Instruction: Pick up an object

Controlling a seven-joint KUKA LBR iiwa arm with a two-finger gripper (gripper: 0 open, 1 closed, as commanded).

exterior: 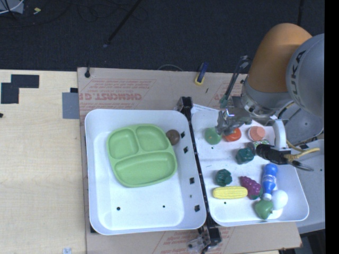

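Note:
My gripper (228, 124) hangs low over the far left part of the right bin (296, 216). Directly below it lie a pale green round piece (213, 136) and a red tomato-like piece (232, 136), both close to its tip. I cannot see anything held in it. Further right lies a salmon-pink disc (257, 133), and a dark teal piece (245, 155) sits in front of it. Nearer the front are a dark green broccoli (223, 177), a yellow corn cob (230, 193), purple grapes (251, 185) and a blue bottle (269, 177).
The left bin (100, 205) holds a green divided plate (142, 155) and a brown ball (172, 136) by its right wall. A white egg-like piece (279, 199) and a green pepper (263, 209) fill the right bin's front corner. The grey arm (296, 83) looms over that bin's far right.

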